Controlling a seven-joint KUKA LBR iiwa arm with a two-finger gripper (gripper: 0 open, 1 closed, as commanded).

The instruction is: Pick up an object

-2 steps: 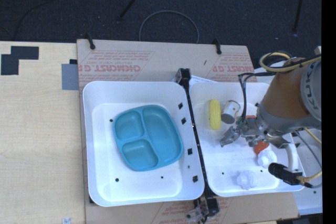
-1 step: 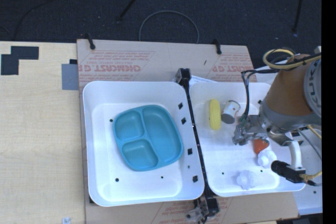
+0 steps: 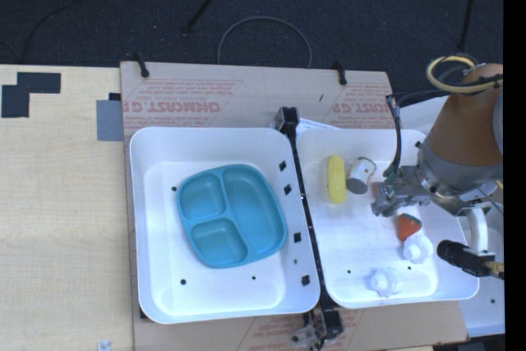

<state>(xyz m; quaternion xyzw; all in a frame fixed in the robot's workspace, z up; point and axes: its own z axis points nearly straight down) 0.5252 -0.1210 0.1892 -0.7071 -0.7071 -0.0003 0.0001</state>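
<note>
Camera view is showing a small orange-red object lying in the right bin, just below the end effector, which is hovering low as if lining up a grasp. Nearby are lying a yellow piece and a small cup. Whether the end effector is open or closed is too blurred to tell.

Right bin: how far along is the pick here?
Nothing looks lifted yet. The gripper is low in the right bin near the small cup. The yellow piece, orange-red object and white pieces lie on the floor. Grasping and lifting remain.
</note>
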